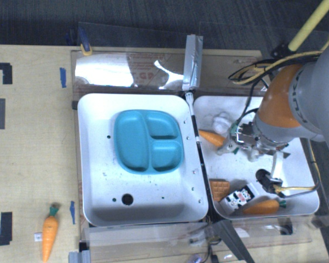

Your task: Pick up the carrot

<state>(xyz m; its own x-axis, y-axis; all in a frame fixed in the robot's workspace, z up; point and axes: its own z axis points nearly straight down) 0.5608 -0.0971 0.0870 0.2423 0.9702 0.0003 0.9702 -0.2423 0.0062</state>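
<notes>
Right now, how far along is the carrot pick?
Done: the grey arm's gripper has reached into the right white bin and sits beside the orange carrot near the divider. In hand: nothing I can confirm; the view does not show the carrot between its fingers. Left: grasp it and lift. A second carrot lies on the bench outside the bins.

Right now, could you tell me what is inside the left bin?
The left bin holds a blue divided plate. What lies under the plate is covered.
</notes>
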